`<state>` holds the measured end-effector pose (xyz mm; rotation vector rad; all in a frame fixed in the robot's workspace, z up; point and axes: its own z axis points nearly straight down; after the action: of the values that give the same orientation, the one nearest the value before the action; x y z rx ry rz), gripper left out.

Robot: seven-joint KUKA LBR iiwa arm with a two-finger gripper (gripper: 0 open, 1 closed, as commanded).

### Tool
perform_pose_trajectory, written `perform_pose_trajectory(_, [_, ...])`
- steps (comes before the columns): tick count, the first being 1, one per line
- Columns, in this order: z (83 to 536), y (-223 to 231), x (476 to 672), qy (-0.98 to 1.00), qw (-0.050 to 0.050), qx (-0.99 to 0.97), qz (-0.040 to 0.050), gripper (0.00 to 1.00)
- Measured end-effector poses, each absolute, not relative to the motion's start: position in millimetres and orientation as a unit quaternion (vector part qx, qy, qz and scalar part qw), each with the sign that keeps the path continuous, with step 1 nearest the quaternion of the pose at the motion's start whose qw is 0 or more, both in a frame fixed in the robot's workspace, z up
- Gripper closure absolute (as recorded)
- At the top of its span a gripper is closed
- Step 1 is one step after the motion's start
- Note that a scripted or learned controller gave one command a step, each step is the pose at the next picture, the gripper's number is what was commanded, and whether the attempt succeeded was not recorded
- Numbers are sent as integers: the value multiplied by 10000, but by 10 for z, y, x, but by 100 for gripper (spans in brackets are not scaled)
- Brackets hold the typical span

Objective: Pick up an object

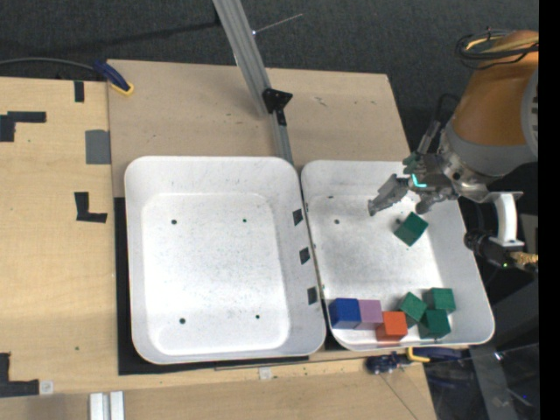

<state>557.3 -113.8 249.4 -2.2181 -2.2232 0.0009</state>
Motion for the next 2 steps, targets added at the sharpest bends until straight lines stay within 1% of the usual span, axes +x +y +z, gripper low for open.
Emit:
perform_pose_trajectory(1, [2494,-1138,5573,-7080,5,-7062,3,0])
perform_pose_trajectory(2, [1866,-1076,5588,-7074,29,-7068,25,0])
